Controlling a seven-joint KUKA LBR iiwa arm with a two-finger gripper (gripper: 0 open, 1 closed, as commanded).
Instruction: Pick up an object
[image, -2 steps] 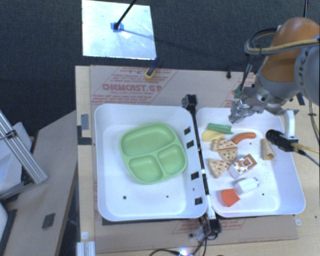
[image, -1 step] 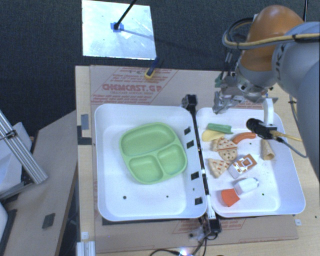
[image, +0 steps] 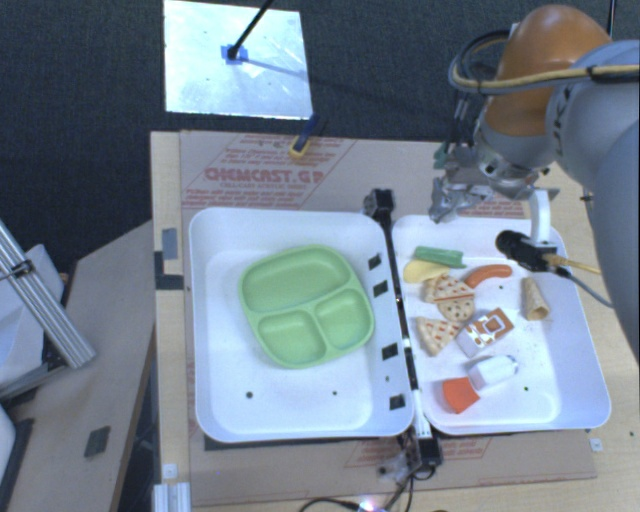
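Beneath the gripper, green stick lying left-right

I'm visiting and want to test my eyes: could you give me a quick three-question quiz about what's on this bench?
1. True or false: the green divided tray lies in the left bin.
2. Which bin holds the toy food: A) left, B) right?
3. Fill in: the gripper hangs above the right bin's ____ edge.

Key: 1 true; 2 B, as with the orange block and the green stick; 3 far.
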